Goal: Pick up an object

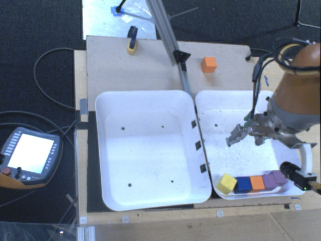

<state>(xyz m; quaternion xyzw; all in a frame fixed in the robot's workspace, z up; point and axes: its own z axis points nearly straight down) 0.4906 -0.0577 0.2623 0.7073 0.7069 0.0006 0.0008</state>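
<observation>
While the arm reaches in from the right: metal two-finger gripper hangs over the right white bin
Fingers: spread apart, holding nothing
Near edge of right bin: yellow cube, blue cube, orange cube, purple block in a row
Bench's far edge: another orange cube

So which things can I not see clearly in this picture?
- Gripper: small and blurred; open or shut is unclear.
- Purple block: its right side is partly hidden by the arm's black part.
- Arm: cut off by the right edge.
- Blue clamp: too small for detail.
</observation>
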